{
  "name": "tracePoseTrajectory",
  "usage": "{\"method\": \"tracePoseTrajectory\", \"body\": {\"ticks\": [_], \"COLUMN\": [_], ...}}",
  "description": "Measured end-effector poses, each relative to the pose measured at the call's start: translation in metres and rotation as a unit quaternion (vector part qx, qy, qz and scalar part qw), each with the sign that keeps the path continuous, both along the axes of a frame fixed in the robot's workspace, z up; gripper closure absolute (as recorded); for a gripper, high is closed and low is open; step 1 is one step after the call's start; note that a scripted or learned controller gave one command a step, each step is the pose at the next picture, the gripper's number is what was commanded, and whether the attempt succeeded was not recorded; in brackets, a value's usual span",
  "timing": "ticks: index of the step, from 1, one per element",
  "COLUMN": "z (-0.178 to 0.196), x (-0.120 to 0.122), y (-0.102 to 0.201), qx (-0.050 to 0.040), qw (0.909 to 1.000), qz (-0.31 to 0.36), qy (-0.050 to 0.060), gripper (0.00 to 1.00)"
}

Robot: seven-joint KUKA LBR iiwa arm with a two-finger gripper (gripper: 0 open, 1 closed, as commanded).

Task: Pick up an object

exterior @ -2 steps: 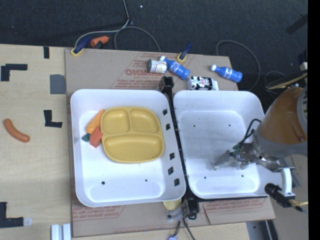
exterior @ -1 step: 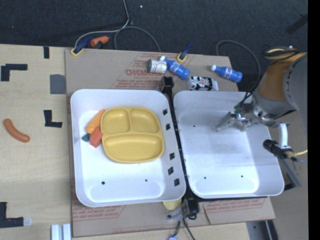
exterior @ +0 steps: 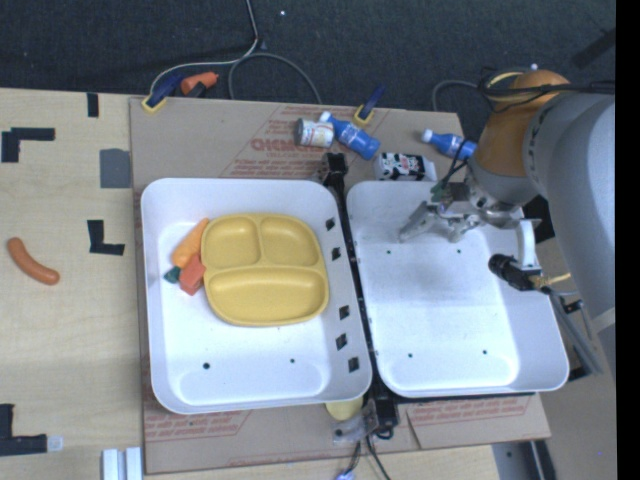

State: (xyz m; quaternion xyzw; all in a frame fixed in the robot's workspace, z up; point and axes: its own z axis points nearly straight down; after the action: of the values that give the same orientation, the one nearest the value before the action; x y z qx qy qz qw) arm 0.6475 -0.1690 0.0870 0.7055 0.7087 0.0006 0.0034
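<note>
Camera view, overhead slant. Two white bins side by side: left bin (exterior: 175,363), right bin (exterior: 450,348). In left bin: yellow divided plate (exterior: 265,268), lying flat near middle; orange and red toy food pieces (exterior: 187,258) tucked against plate's left edge, touching it, partly under rim. Over right bin's upper part: gripper (exterior: 440,223) of grey arm (exterior: 575,178), fingers (exterior: 412,229) spread apart, nothing between them, tips low toward bin floor or just above; contact not resolvable. Right bin floor around gripper bare white. Outside bins: orange sausage-shaped toy (exterior: 32,261) on wooden bench at far left, well apart; blue-and-white bottles (exterior: 340,133) on cardboard behind bins. Judgement: early, approach stage, no grasp made; candidate objects all in left bin, well apart from gripper. To do well: lift clear of the divider between bins before traversing left; prefer the small food pieces over the plate, too wide and flat for a two-finger pinch except at rim; align fingers across the piece's narrow axis; descend clear of plate's edge; close only once piece sits between fingers. Risk: fingertips catching plate rim, pushing piece under.
</note>
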Motion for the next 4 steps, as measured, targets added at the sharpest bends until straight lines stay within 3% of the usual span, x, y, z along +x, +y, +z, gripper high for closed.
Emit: {"method": "tracePoseTrajectory", "body": {"ticks": [1, 2, 3, 4], "z": [0.0, 0.01, -0.002, -0.001], "x": [-0.033, -0.021, 0.022, -0.002], "y": [0.065, 0.066, 0.057, 0.071], "qx": [0.0011, 0.0021, 0.0017, 0.0005], "qw": [1.0, 1.0, 1.0, 1.0], "qz": [0.0, -0.002, -0.001, -0.002], "qy": [0.001, 0.003, 0.002, 0.001], "gripper": [0.0, 0.0, 0.0, 0.0]}}
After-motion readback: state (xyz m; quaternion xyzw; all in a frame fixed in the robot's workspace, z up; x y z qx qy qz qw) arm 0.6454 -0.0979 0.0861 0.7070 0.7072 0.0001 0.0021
